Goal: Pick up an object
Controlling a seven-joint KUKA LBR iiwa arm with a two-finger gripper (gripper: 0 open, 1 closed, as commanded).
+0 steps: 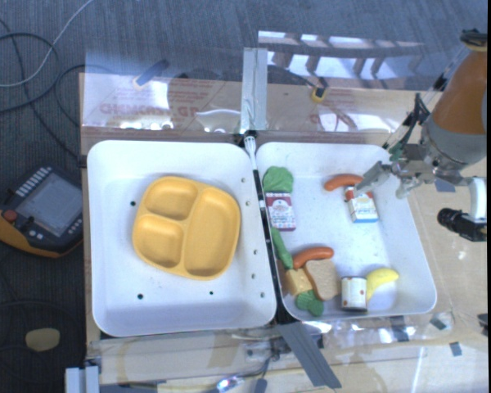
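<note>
The grey arm with its orange band enters from the right of the frame, and its hand (pixel 375 180) hangs over the upper right part of the right white bin (pixel 417 256); whether it is open or closed I cannot tell. Just below the hand lies a small white and blue carton (pixel 363 209), beside an orange toy sausage (pixel 341 182). The left white bin (pixel 114 219) holds a yellow divided plastic plate (pixel 186 226).

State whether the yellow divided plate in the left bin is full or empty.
Empty. The plate lies flat in the left bin, and all three compartments show bare yellow.
</note>
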